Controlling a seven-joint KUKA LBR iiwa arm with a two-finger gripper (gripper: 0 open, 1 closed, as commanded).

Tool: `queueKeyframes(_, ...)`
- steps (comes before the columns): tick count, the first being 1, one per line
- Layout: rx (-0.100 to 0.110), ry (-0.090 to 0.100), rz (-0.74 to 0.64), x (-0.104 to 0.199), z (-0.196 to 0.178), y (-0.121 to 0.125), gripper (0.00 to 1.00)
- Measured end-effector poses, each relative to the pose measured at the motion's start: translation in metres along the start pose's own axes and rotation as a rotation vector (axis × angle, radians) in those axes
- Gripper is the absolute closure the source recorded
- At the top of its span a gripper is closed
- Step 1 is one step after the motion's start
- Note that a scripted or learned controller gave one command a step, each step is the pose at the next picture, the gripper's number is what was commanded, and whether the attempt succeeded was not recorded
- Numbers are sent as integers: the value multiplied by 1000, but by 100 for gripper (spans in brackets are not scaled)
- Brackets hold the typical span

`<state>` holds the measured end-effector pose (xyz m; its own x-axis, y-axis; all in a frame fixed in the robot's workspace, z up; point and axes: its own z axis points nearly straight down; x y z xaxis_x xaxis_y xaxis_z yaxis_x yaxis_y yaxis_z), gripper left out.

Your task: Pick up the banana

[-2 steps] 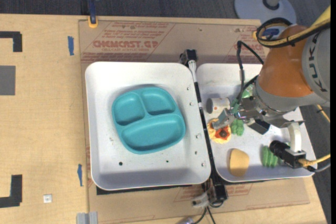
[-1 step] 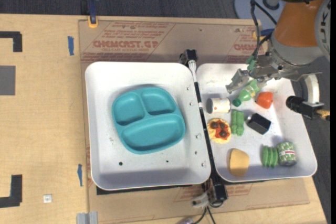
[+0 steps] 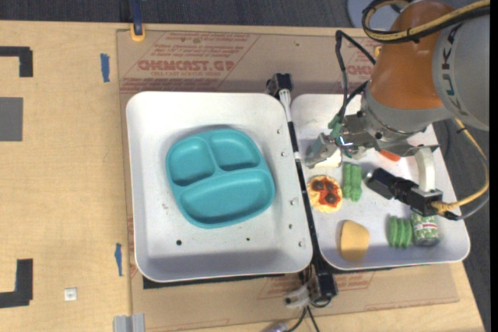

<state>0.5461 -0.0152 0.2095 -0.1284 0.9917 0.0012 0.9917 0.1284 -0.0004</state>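
While looking down at a slant, takes in a pale counter carrying two shallow white bins side by side on a sheet of printed cardboard.

Left bin: holds a teal divided plate with three compartments, lying flat near the middle.

Right bin: holds several small toy foods. Places the gripper low over the back left part of this bin, close to the wall shared with the left bin, at the end of a grey arm with an orange band reaching in from the right. Cannot tell from this angle whether the grip is spread or closed.

Finds the banana, apparently the stubby yellow piece, at the front of the right bin towards its left side, lying free on the floor of the bin and well apart from the gripper.

Between gripper and banana: a small yellow round piece with red and dark spots, and just beside it on the right a green pod-like piece.

To the right of the banana: a second green piece, right next to a small can-like item.

Also shows a black clamp at the back where the bins meet.
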Motion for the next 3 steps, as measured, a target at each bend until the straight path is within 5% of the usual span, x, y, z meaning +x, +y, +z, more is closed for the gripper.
queueKeyframes(1, 2, 0, -250, 87, 25, -53, 0)
queueKeyframes(2, -7, 1, -459, 107, 74, -50, 0)
queueKeyframes(3, 1, -10, -1036, 119, 123, -50, 0)
